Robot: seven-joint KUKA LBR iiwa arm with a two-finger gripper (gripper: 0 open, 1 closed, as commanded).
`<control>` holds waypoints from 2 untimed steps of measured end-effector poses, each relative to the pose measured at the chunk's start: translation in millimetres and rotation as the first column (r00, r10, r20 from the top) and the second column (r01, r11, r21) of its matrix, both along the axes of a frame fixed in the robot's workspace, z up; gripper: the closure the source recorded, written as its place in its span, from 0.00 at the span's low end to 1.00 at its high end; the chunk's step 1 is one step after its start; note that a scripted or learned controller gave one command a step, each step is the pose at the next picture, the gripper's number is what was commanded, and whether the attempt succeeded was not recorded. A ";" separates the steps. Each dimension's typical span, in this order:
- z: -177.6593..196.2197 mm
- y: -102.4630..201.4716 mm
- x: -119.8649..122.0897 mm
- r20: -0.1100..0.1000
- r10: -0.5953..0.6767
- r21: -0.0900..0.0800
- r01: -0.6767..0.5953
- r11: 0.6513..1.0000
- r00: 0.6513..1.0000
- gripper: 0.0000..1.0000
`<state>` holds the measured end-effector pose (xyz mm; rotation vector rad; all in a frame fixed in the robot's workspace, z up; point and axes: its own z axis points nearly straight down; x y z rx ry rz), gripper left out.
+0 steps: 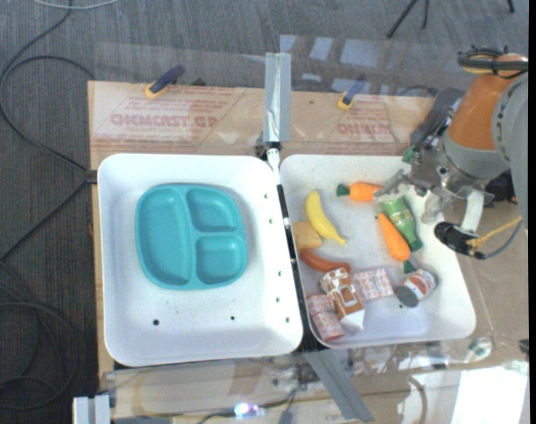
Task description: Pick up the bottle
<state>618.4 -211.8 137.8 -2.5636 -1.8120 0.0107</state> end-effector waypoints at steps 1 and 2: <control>-5.4 1.5 33.3 0.002 0.019 0.003 -0.019 1.000 1.000 0.00; -32.0 2.5 12.0 0.006 0.072 0.008 -0.072 0.997 0.997 0.00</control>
